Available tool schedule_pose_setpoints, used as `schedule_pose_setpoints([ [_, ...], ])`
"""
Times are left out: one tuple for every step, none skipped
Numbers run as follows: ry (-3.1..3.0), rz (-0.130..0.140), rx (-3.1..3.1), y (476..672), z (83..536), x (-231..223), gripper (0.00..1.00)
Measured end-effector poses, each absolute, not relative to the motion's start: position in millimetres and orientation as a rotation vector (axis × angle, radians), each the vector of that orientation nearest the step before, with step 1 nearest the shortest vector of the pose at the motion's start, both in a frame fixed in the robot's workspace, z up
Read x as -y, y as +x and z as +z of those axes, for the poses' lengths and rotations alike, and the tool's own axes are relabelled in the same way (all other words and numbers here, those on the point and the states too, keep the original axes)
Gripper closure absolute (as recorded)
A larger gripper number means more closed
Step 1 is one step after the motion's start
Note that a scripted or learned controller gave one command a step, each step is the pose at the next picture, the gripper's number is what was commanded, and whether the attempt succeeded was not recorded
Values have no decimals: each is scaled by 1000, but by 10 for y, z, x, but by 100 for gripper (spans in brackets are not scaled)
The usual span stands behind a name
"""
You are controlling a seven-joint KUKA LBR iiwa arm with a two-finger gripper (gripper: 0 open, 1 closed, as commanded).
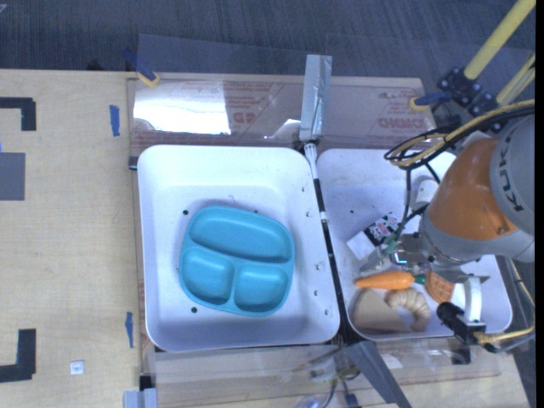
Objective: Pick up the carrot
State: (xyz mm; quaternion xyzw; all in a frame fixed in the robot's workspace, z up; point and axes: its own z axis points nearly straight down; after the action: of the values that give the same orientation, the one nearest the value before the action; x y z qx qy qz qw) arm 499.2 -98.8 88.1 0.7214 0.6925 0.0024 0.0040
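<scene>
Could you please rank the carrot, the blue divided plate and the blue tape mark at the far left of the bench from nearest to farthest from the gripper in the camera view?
From the gripper:
1. carrot, right beside it in the right bin.
2. blue divided plate, in the left bin.
3. blue tape mark, on the wooden bench past the left bin.

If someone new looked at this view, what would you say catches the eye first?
Probably the bright blue divided tray, lying alone in the middle of the left bin. Next comes the arm's orange band, hanging over the right bin. Just below it, the orange carrot lies on its side near that bin's front, above a pale beige item, with the claw close beside the carrot's right end.
</scene>
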Motion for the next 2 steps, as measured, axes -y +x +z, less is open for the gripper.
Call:
schedule_pose_setpoints([
  [2277,11,-2152,4828,883,941,0],
  [2027,8,-2389,4826,885,944,0],
])
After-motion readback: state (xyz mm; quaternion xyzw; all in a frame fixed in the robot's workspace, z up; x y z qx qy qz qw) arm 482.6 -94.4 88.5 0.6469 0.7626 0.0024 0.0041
